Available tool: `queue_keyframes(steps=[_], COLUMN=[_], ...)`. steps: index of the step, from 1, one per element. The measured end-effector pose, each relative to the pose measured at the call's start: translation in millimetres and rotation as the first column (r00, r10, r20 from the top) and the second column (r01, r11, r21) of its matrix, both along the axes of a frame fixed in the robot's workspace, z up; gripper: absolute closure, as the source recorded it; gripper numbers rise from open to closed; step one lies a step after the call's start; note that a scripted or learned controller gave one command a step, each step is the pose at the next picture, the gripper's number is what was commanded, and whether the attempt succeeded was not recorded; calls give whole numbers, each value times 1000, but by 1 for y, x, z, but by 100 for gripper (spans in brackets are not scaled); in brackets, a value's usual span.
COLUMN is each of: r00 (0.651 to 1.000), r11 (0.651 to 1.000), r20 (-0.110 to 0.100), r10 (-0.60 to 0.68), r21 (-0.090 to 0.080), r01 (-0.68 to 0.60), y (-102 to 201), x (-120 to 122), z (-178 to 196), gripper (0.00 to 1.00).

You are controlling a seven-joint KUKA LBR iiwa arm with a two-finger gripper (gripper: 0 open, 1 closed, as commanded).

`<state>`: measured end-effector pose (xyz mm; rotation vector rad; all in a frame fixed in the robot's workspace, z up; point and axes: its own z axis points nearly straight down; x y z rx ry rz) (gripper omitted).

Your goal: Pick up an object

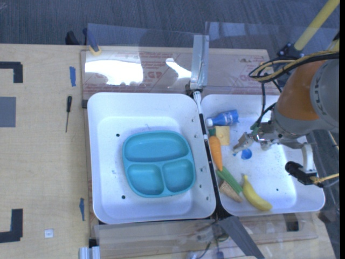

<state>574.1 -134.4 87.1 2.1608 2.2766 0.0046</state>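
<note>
My gripper (242, 143) hangs over the middle of the right bin (302, 198), with nothing visibly held in it. A small blue round object (246, 154) lies just below it. To its upper left lies a blue bottle (225, 117) on its side. An orange carrot (215, 151) lies along the bin's left wall beside a yellowish piece (223, 135). Nearer the front are a green vegetable (228, 178), a tan wedge (232, 191) and a yellow banana (254, 193).
The left bin (102, 117) holds a teal three-compartment plate (158, 162). A clear upright panel (200, 61) stands behind the two bins. The arm's grey wrist and orange band (299, 101) lean over the right bin's far right, with cables above.
</note>
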Motion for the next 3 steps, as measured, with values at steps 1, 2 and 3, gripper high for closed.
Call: queue_keyframes(steps=[1,2,3], r00=[1000,1000,999], r11=[1000,1000,999], r20=[7,5,2], r10=[1,0,43], r21=[-2,-2,-2], r01=[-1,0,-43], y=[0,0,35], x=[2,2,-27], z=[13,12,1], gripper=[100,0,0])
